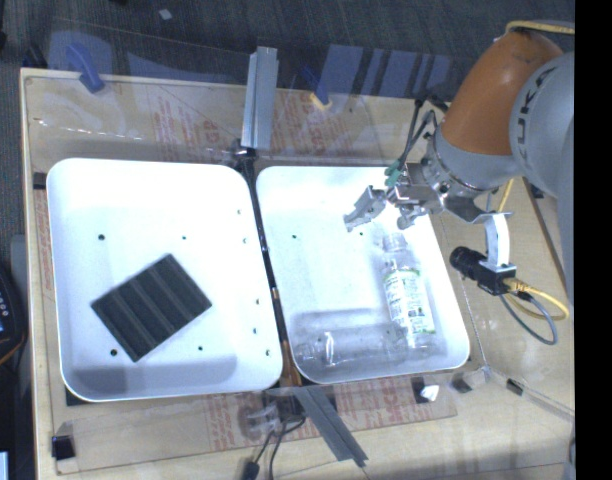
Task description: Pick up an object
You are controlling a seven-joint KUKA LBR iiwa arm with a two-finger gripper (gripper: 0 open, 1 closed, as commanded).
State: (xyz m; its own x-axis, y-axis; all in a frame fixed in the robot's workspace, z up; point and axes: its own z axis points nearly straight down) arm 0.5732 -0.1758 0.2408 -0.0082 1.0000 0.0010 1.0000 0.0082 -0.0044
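The gripper (384, 210) hangs over the right bin (286, 268) with fingers apart, nothing between them — just below its fingertips lies a clear bottle (405, 293), another bottle (351, 343) beyond it.

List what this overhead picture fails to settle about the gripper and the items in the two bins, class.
- Gripper, camera view: too small and blurred to tell how its fingers stand.
- Labelled bottle, right bin: label text too small to read.
- Clear bottle: transparent against the white bin, so its outline is hard to trace.
- Black ridged pad, left bin: underside hidden; material unclear.
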